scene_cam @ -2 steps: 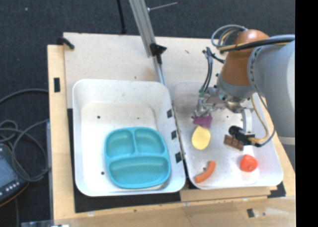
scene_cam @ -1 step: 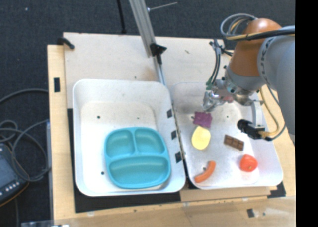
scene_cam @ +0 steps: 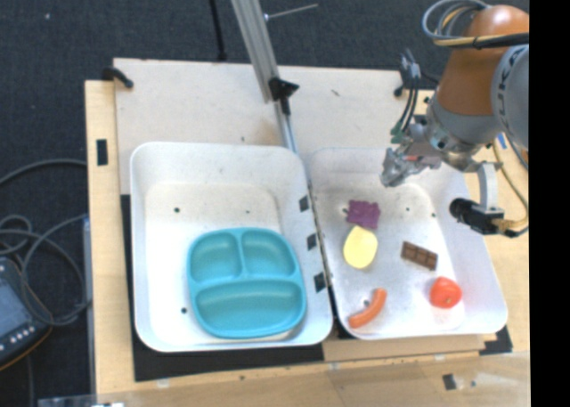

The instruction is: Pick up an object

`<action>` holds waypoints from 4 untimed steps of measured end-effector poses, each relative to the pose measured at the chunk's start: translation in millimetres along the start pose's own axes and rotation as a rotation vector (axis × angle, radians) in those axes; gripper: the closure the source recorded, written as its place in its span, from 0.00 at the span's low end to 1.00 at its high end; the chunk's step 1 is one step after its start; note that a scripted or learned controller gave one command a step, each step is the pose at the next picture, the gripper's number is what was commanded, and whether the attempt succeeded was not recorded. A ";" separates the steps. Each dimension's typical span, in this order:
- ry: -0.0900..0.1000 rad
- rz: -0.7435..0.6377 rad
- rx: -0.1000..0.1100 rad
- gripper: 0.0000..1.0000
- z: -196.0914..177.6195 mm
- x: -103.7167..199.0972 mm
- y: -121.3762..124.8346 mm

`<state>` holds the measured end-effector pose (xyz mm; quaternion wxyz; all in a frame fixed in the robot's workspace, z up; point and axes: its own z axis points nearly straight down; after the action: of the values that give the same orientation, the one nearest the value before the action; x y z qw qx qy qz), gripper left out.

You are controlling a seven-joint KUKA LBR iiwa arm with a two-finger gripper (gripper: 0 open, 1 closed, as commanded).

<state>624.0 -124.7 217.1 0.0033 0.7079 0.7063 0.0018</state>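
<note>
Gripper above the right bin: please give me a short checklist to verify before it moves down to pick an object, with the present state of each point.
1. Gripper hangs over the right bin, near its far edge: ok.
2. Gripper directly above an object: not ok; the purple piece lies nearer the camera and to the left.
3. Objects lie apart: partly; the yellow piece almost touches the purple one; brown block, red ball and orange sausage are separate.
4. Fingers ready: cannot tell.
5. Teal divided plate sits in the left bin, out of the way: ok.
</note>
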 end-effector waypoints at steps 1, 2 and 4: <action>0.001 -0.004 0.003 1.00 -17.9 -1.4 1.0; 0.004 -0.010 0.005 1.00 -30.3 51.6 -12.2; 0.004 -0.010 0.006 1.00 -31.1 157.1 -34.8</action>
<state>589.3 32.6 247.6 -0.0004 0.7044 0.7098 0.0009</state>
